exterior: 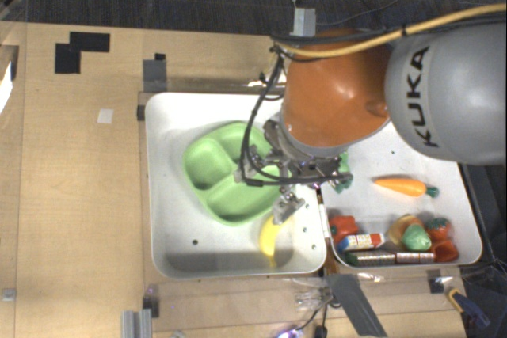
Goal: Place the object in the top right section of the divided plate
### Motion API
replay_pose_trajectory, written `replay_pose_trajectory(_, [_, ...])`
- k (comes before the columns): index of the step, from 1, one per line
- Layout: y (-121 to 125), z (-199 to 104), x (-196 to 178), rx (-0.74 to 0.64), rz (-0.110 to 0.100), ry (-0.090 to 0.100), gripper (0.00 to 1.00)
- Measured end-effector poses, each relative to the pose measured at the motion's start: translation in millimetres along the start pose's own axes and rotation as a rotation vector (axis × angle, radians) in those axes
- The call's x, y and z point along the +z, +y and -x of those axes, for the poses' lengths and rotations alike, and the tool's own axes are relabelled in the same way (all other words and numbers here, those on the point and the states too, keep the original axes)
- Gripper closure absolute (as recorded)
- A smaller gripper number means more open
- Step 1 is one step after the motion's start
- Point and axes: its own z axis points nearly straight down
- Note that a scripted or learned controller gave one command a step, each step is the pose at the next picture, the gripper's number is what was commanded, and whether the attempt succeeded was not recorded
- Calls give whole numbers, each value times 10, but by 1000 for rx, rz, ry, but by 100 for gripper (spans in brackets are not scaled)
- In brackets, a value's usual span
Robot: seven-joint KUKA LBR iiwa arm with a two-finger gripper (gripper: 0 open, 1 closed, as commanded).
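From my remote seat, the hand (287, 206) is hanging low over the left shallow white plastic bin (162, 194), just off the near right edge of the green divided plastic plate (214, 162). Honestly I cannot tell if it's spread or pinched, since the big orange wrist band (333, 99) covers most of it and what pokes out below is blurry. Right under it sits the small yellow banana-shaped toy (270, 240), curved, bright yellow, lying on the bin floor beside the plate's near rim, not in any section of the plate. The metal tip looks like it's touching or almost touching the top of the banana, but I can't see the toy actually between anything.

The plate is tilted diagonally in the left bin, with its compartments partly hidden by the arm.

The right white bin (467, 249) has an orange toy carrot with a green top (405, 186) lying by itself, and a cluster along the near edge: red pieces (345, 227), a green rounded toy (416, 236), and a dark bar-shaped thing (380, 256). Both bins sit on the light wooden tabletop (71, 194).
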Motion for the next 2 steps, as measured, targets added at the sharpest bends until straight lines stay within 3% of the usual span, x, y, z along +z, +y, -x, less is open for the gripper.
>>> replay_pose_trajectory(1, [-317, -373, 411, -154, -1, 1, 0])
replay_pose_trajectory(2, [-73, 616, 1152, -346, -16, -29, 0])
